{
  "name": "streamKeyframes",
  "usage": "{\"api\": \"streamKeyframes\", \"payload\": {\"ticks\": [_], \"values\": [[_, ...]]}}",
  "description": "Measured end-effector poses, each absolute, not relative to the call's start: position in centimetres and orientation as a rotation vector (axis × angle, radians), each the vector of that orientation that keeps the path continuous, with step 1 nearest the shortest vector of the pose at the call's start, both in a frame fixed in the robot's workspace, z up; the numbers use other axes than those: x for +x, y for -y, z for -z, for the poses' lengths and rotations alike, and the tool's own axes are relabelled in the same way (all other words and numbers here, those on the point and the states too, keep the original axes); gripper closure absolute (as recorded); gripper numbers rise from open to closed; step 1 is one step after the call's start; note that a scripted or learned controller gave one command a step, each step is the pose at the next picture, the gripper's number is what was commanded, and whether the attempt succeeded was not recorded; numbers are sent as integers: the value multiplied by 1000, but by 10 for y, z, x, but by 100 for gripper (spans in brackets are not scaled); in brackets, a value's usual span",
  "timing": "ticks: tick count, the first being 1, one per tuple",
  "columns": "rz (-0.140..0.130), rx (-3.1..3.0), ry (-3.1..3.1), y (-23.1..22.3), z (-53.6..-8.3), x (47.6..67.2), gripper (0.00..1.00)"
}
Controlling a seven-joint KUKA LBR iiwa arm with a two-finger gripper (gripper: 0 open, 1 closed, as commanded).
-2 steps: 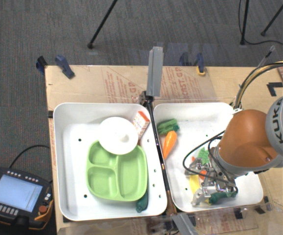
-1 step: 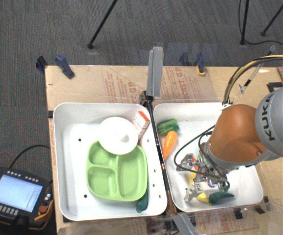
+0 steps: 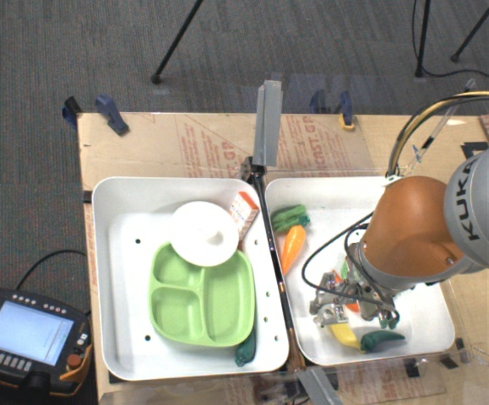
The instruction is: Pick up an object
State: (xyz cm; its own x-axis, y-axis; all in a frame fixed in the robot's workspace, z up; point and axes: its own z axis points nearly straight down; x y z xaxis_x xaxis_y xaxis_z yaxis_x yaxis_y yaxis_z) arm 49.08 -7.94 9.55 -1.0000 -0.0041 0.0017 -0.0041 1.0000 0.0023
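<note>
Here the hand (image 3: 351, 306) hangs low in the right bin (image 3: 430, 332), just above a yellow toy (image 3: 343, 335) and green pepper (image 3: 383, 339); its grip cannot be told.

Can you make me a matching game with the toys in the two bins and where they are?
Things:
1. white plate
2. carrot
3. green tray
4. gripper

Places:
A. right bin, next to the divider
B. left bin, lying flat under the plate's edge
C. right bin, low over the toys near the front
D. left bin, resting on the tray's back edge

Pairs: 1-D, 2-A, 3-B, 4-C
</note>
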Motion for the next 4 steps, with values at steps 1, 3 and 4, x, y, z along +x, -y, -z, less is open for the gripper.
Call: {"api": "streamKeyframes", "payload": {"ticks": [1,3,4], "values": [[1,-58,3153,35,-286,494,100],[5,541,3094,93,-86,527,100],[0,127,3148,63,-255,488,100]]}}
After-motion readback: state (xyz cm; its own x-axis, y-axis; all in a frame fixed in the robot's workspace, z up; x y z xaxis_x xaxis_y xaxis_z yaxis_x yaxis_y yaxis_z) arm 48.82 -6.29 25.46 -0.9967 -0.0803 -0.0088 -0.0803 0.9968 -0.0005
